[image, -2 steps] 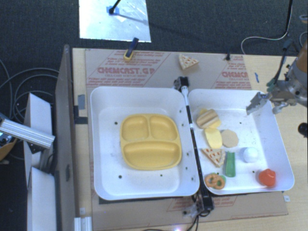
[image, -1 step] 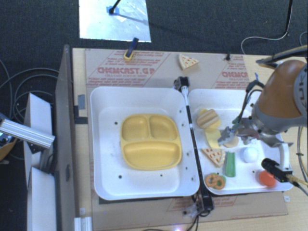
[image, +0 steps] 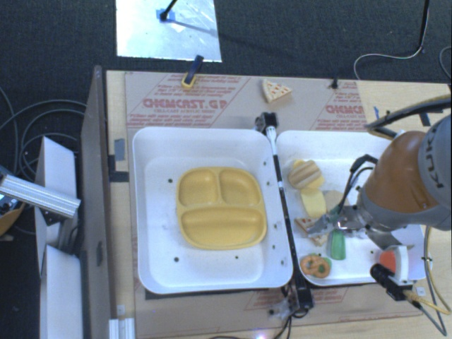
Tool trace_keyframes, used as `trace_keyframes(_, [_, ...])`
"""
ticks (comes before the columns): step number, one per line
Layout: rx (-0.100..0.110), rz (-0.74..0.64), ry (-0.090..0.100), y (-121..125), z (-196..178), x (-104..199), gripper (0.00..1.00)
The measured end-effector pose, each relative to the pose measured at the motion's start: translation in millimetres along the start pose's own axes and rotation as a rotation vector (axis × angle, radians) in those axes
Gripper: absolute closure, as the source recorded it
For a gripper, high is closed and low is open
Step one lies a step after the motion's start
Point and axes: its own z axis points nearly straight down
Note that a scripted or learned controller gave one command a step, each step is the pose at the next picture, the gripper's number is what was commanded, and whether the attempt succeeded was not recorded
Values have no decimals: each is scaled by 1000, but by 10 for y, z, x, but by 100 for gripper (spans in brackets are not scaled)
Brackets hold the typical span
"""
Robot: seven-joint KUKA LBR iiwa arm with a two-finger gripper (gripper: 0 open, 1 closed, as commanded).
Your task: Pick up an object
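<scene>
My gripper (image: 329,226) is low in the right bin (image: 353,141), reaching in from the right under the orange-banded wrist. Its tip hangs just above a green bottle-like toy (image: 337,246) and beside a small toast slice (image: 306,225). A yellow cheese block (image: 313,203) lies just behind the toast. Farther back is a striped bread roll (image: 306,174). A round pizza toy (image: 316,265) rests at the bin's front edge. An orange-red piece (image: 386,258) shows at the front right, partly hidden by the arm. Nothing is seen between the fingers.
The left bin (image: 152,189) holds a yellow divided plate (image: 220,207). A cheese-wedge toy (image: 276,90) lies on the bench behind the bins, and a small blue-and-yellow item (image: 191,73) is at the back left. The divider between the bins (image: 281,196) runs close to the toast.
</scene>
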Motion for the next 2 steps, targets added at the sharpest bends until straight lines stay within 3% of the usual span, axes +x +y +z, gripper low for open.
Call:
trace_keyframes(1, [-11, -3, -4, 47, -157, -9, 100])
trace_keyframes(2, [1, -7, -4, -1, -981, 196, 100])
